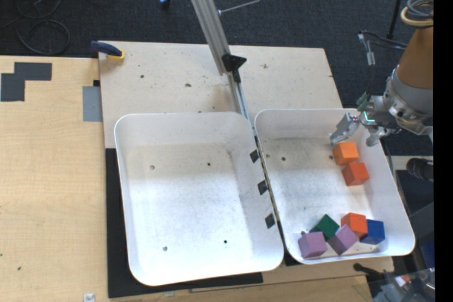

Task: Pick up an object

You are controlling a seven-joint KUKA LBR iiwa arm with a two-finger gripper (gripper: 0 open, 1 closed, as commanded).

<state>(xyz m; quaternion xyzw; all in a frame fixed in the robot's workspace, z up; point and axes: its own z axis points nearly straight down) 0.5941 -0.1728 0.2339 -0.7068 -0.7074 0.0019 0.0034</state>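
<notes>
White plastic forms two shallow bins side by side on a pale, speckled surface (pixel 177 78). At the left, the left bin (pixel 141 152) has only dark specks on its floor. A slanted metal rail (pixel 209 18) runs from the top of the picture down to the seam between the bins.

Further right, the right bin (pixel 297 166) holds several small blocks. Along its near edge sit a purple block (pixel 312 245), a green block (pixel 326 226), a second purple block (pixel 343 238), an orange-red block (pixel 355 223) and a blue block (pixel 374 230), clustered close together.

Nearer the far right wall lies an orange block (pixel 346 152), with a darker orange block (pixel 355 172) just beside it toward the near side. The pincer (pixel 357 127) hangs directly above and just beyond the orange block, close to it. Whether its fingers are spread or closed cannot be told, and no block is seen between them. At the right edge, the arm (pixel 414 81) shows its grey wrist and orange band.
</notes>
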